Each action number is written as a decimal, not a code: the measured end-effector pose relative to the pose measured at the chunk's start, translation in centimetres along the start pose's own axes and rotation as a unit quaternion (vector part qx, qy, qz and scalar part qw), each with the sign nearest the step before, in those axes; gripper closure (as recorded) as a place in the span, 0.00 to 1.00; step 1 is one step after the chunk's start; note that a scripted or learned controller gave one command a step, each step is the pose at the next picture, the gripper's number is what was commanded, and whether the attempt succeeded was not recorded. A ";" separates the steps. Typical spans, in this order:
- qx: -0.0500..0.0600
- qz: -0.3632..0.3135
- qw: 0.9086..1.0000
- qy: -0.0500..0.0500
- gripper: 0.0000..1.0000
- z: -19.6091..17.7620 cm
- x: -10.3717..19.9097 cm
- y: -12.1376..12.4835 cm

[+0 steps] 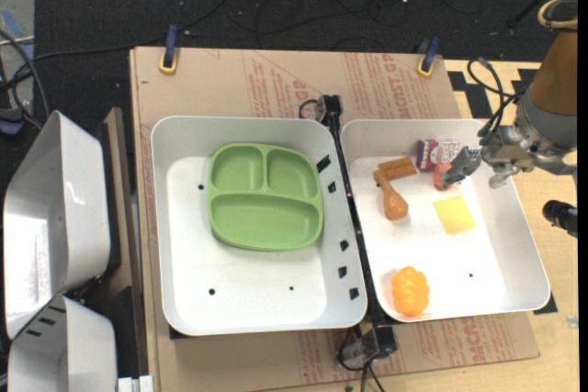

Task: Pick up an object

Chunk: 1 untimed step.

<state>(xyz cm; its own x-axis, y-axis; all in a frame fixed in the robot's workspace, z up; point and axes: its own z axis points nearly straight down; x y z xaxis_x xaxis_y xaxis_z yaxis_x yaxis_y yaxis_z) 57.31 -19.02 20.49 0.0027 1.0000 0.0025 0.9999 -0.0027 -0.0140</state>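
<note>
The right bin (524, 239) holds several small objects. A purple and white packet (435, 151) lies at the back, with a small red item (443, 176) just in front of it. Left of these are a brown rectangular piece (397, 168) and a brown drumstick-shaped piece (393, 201). A yellow square (454, 215) lies near the middle and an orange lumpy object (411, 289) near the front. My gripper (467, 168) reaches in from the right, low over the bin, right beside the red item and the packet. I see nothing held in it.
The left bin (184, 289) holds a green divided plate (266, 197). A black divider with clips (344, 216) runs between the bins. Orange clamps (169, 60) (427, 61) hold the board at the back. Cables hang by the arm at the right.
</note>
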 end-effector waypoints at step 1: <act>-0.007 -0.002 1.000 -0.002 0.00 -0.8 0.1 0.3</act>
<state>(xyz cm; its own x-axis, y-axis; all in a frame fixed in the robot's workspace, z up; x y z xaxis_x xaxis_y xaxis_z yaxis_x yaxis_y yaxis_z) 57.63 -18.96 21.31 -0.0008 1.0000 -0.0006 1.0000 0.0008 0.0000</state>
